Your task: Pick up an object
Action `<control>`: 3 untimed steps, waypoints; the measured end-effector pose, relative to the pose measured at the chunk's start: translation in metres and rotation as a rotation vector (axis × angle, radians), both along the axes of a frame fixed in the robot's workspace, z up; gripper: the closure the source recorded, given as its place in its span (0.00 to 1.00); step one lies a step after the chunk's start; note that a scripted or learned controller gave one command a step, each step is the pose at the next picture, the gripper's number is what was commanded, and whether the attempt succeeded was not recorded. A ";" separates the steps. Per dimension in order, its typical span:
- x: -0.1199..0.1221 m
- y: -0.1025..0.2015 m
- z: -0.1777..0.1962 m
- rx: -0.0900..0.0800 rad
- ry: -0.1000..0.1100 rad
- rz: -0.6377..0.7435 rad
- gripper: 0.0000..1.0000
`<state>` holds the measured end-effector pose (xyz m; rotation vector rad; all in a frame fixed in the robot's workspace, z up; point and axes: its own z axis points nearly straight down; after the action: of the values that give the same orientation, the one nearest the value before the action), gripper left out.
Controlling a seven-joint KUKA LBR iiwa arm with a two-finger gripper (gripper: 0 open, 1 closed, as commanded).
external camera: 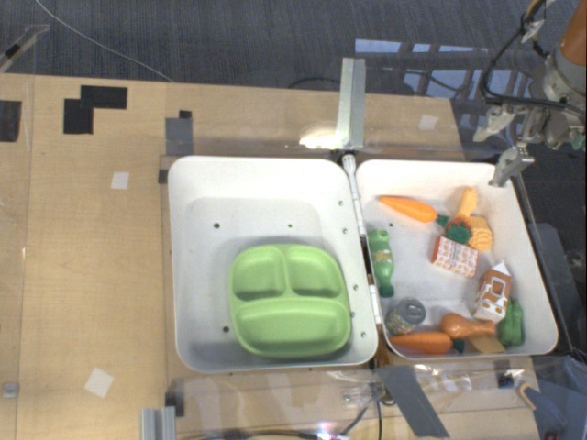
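The gripper (510,165) is hanging over the far right corner of the right bin (541,287), apart from the orange carrot (409,209) lying below-left of it. Whether it is grasping anything, I cannot tell. The arm (561,81) is reaching in from the upper right.

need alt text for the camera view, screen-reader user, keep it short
Overhead slanted view of two white bins side by side: the left bin holds a green divided plate, the right bin holds a jumble of toy food, including a carrot, a green bottle and a small carton. The gripper hangs above the right bin's far right corner.
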<state>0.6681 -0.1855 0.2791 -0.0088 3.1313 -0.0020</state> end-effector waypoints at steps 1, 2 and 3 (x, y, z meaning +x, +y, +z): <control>-0.050 -0.014 -0.108 0.002 0.009 0.007 0.00; -0.015 -0.007 -0.191 0.000 -0.003 -0.030 0.00; -0.073 0.011 -0.190 0.000 -0.003 -0.073 0.00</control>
<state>0.5946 -0.1746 0.0894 0.1051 3.1269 -0.0021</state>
